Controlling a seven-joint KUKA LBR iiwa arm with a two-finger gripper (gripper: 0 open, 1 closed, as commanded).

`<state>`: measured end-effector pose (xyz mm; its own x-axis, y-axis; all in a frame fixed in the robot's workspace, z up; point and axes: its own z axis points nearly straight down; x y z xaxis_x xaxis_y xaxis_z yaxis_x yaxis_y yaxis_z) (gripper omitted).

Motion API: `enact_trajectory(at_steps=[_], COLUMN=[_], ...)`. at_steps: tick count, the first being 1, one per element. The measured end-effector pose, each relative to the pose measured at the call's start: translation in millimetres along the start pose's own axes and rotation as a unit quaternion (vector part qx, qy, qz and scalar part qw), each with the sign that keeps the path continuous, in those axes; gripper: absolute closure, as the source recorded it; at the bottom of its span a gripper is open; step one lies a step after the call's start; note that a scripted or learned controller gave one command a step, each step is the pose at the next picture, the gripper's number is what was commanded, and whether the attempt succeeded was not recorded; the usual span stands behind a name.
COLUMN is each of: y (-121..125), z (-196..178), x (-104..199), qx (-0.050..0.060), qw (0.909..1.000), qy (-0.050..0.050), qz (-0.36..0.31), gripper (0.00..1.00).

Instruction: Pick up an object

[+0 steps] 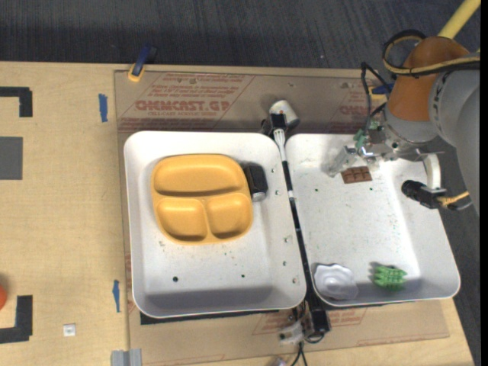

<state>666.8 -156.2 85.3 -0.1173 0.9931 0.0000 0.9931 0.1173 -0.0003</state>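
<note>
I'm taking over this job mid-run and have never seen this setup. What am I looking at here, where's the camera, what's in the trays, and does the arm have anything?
One camera looks down at a slant on two white bins. The grey-and-orange arm reaches in from the right; its gripper sits over the right bin's far edge, beside a small brown block. I see nothing held. That bin also holds a white cup-like item and a green toy. The left bin holds a yellow divided tray and a small black object.

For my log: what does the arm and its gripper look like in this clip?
The arm is pale grey and rounded, with a wide orange band above the wrist. Black cables loop beside that band. The gripper at its tip is small, metallic and silvery, with greenish parts; finer detail is blurred.
</note>
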Motion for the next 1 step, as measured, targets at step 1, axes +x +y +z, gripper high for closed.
enact_trajectory(at_steps=[1], y=[1.0], z=[-10.8], x=[0.3], qx=[-0.001], qw=[1.0000], qy=[-0.001], qz=[-0.001], gripper=[1.00])
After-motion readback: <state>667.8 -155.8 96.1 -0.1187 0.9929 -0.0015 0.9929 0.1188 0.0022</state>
